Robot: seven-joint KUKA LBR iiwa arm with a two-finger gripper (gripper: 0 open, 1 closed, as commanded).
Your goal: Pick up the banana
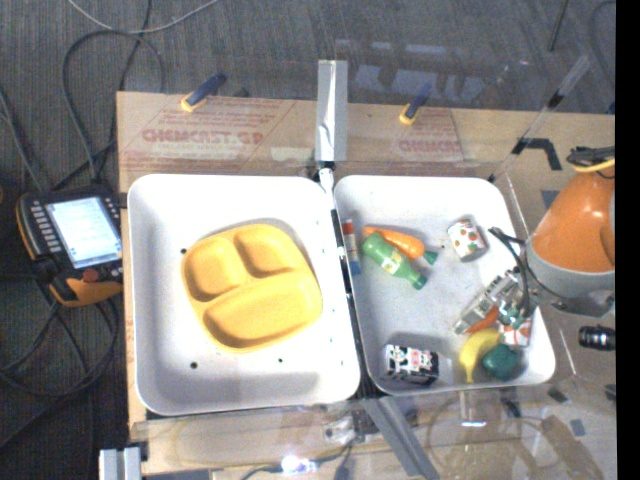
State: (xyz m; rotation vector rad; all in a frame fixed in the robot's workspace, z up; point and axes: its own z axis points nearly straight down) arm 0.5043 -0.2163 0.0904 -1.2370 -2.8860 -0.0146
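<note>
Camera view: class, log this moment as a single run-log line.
task: pick up banana | pincer: over right bin, near banana | banana: lying in bin, not lifted | left bin: yellow tray

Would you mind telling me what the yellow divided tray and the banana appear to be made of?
The yellow divided tray looks like moulded plastic, matte to slightly satin: uniform colour, soft rounded compartment edges. The banana seems a plastic toy, with a smooth, evenly bright yellow surface, though it is small and partly hidden near the gripper, so this is uncertain.

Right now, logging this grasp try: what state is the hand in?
Hand: low in the right bin, just above the banana; open or shut cannot be told.
</note>
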